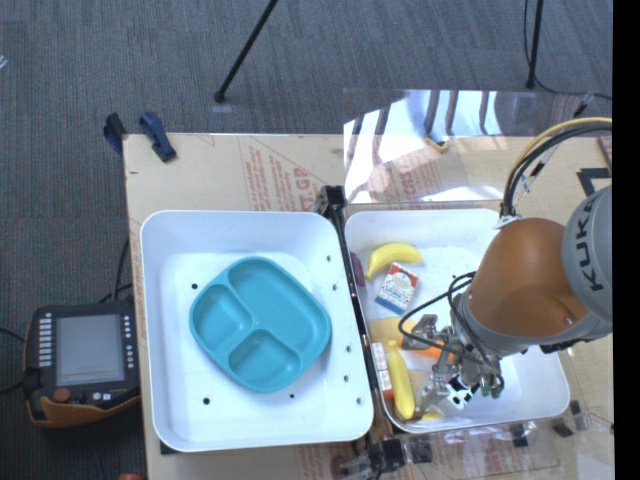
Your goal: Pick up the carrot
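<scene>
Carrot (pixel 418 345) lies in right bin (pixel 520 218) beside gripper (pixel 440 378), fingers' state unclear.

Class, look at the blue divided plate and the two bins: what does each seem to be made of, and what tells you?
Blue divided plate: probably moulded plastic, matte, uniform colour with rounded compartment ridges. Left bin and right bin: likely thin white plastic, smooth, slightly glossy, with rounded moulded corners.

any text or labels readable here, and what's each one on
"KUK", cut off at the picture's edge: on the grey arm.
Red printing on the cardboard sheet: reversed and too blurred to read.
Label on the small carton in the right bin: too small to read.
Screen of the handheld pendant: nothing readable.
</scene>
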You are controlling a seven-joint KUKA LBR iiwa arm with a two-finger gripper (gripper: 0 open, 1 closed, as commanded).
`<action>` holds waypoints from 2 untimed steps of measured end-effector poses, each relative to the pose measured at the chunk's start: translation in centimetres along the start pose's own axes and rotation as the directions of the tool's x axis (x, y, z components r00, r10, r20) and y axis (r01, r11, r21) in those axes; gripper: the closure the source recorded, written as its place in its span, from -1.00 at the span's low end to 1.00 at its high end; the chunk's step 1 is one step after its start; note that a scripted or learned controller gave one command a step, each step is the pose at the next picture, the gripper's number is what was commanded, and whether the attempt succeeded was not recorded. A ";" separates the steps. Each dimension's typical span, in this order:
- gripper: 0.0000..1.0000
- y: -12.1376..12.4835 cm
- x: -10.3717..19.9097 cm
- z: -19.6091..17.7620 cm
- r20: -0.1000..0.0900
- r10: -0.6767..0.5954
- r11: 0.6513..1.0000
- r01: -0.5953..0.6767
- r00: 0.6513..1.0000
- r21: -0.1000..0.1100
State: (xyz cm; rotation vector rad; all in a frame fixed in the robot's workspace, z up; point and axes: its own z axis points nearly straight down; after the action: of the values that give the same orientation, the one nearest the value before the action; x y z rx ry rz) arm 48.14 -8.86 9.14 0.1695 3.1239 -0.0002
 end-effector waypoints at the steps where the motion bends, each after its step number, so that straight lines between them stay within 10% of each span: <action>1: 1.00 0.1 0.0 -0.9 -0.001 -0.003 1.000 0.003 1.000 -0.001; 2: 1.00 0.5 0.5 0.0 -0.008 0.438 0.899 -0.437 0.899 0.007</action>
State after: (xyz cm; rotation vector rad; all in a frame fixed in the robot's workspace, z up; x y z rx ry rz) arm 47.69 -8.28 9.11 0.8694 3.0160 -0.0032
